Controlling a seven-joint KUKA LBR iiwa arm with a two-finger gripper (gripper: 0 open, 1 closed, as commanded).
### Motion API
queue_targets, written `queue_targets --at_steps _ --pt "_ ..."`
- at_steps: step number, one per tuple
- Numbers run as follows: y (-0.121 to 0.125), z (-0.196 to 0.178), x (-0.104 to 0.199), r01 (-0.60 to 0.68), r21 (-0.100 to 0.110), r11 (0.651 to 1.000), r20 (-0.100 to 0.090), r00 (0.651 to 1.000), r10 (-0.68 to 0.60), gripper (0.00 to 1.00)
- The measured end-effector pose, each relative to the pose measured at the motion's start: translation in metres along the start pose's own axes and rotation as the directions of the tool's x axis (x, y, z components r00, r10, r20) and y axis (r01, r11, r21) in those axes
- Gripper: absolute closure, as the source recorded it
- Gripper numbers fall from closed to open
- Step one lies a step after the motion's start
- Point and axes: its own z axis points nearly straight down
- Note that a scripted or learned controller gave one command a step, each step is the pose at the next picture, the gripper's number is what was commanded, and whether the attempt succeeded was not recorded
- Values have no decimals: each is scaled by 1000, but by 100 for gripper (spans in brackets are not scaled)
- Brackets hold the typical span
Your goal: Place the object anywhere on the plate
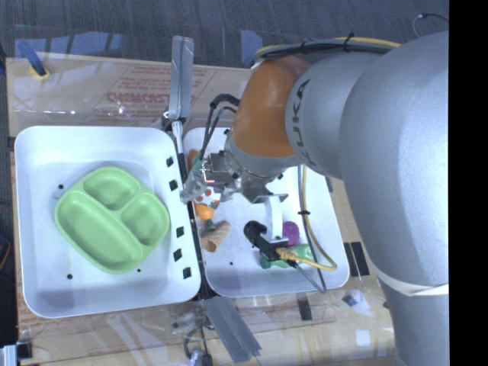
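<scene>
Two white bins [30, 296] are set side by side; a green plate [111, 217] lies left. Whether the gripper [204, 193] over the right bin's toys [213, 235] is parted cannot be told.

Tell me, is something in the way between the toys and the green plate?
Yes, a little. The green plate sits in the left bin, and the toys lie in the right bin under the gripper. The two bins' raised walls meet between them, so a toy must be lifted over.
</scene>
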Motion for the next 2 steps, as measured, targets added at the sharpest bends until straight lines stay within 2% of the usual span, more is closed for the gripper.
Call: queue_targets --at_steps 1,2 --pt "-14 28 97 29 1 1000 1 1000 -29 100" --pt "-13 28 97 27 1 1000 1 1000 -27 0"
